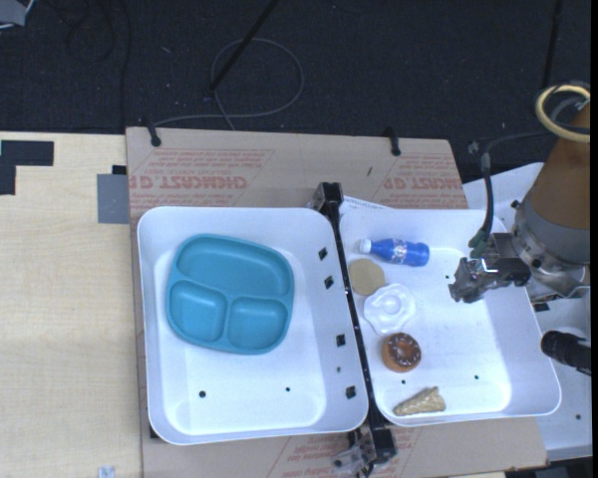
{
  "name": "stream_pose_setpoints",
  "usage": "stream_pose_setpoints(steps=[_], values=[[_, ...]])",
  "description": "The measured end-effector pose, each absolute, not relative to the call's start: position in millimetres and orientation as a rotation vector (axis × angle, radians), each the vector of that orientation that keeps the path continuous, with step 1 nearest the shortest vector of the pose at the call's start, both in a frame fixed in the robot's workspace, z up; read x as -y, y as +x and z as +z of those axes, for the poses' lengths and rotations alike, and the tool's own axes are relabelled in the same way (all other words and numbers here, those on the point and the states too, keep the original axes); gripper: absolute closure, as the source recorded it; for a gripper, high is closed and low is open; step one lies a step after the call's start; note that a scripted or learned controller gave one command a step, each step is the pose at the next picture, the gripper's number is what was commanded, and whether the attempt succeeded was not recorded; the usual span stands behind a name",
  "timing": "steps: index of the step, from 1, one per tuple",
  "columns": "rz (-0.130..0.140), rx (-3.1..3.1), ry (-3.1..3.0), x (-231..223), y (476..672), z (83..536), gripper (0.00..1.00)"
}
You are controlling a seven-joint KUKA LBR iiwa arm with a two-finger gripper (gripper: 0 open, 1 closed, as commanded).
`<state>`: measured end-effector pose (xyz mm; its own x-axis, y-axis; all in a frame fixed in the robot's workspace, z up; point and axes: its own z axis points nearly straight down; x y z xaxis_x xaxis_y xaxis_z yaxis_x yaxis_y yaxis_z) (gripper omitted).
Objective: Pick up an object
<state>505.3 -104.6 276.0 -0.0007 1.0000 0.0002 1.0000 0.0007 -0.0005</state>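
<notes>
The right bin (498, 366) holds a blue bottle with a white cap (397, 252), a tan round cookie (366, 276), a white flower-shaped piece (389, 307), a brown chocolate donut (402, 352) and a tan wedge (421, 401) near the front wall. My gripper (470, 285) hangs over the right side of this bin, to the right of the bottle and the white piece, apart from all of them. Its dark fingers are small and blurred against the bin floor. Nothing shows between them.
The left bin (169, 386) carries a blue three-compartment tray (230, 294). A black divider (344, 307) runs between the two bins. The arm's grey body and orange band (563, 187) stand at the right edge. Bare bin floor lies right of the donut.
</notes>
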Motion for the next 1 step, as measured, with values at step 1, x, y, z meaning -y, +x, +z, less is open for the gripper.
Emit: stream_pose_setpoints(steps=[1], values=[[0.000,2.225,-2.214,53.4,520.4,278.0,1.00]])
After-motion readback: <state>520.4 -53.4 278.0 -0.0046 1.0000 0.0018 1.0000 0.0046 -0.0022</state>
